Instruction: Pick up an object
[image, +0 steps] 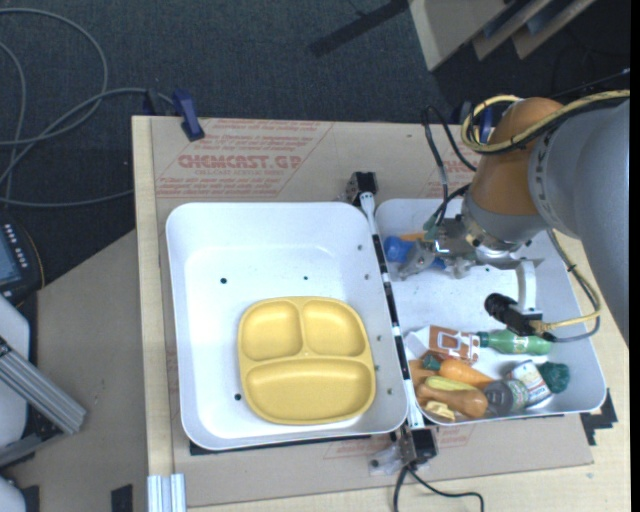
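My gripper (437, 252) is low in the back left part of the right bin (590, 375), under the orange wrist band. Just to its left a small blue object (401, 248) lies against the bin's left wall, touching or nearly touching the gripper; nothing shows as held. A heap of items fills the bin's front: a red-and-white packet (455, 343), an orange carrot (458, 373), a green bottle (516, 343) and a can (528, 385).
The left bin (200, 300) holds a yellow divided plate (303, 359). A black part with a yellow cable (506, 310) hangs over the middle of the right bin. The grey arm (590, 170) covers the bin's back right. Black clips (362, 186) join the bins.
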